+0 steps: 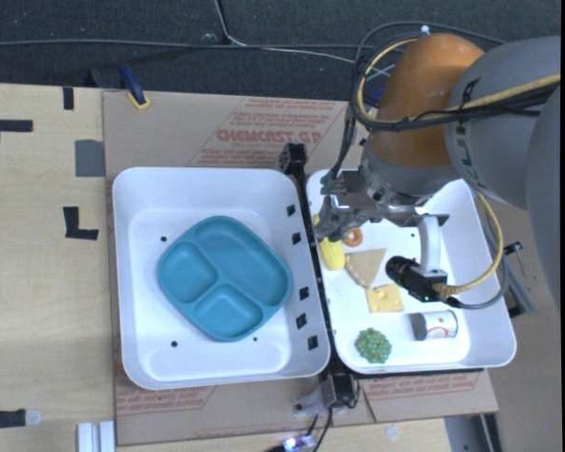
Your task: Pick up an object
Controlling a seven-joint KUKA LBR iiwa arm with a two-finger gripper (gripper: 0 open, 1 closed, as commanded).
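Two white bins sit side by side on the bench, seen from above at a slant. The left bin (132,196) holds a blue divided plate (224,277), lying flat near its middle with its three compartments facing up and nothing in them; it probably serves as a place to put things down rather than as something to grasp.

The right bin (494,342) carries the small objects that the task could mean. A yellow piece (332,255) lies close to the bin's left wall, with a small round orange-and-white thing (353,237) just beside it. A tan wedge (365,267) and a yellow cheese-like slab (385,298) lie touching or nearly touching toward the middle. A green bumpy ball (374,345) rests near the front edge, and a small white can with a grey end (433,326) lies on its side to the right of it, apart from the rest.

The arm (508,83) reaches in from the right, its orange band (424,83) over the back of this bin. The gripper (342,217) hangs low at the bin's left side, right above the yellow piece and the orange-and-white thing, which suggests one of those two is the target. Whether it is released or clenched I cannot tell, and no object is visibly held. A black cylinder (410,278) with a yellow cable hangs beside the wrist over the bin's middle.
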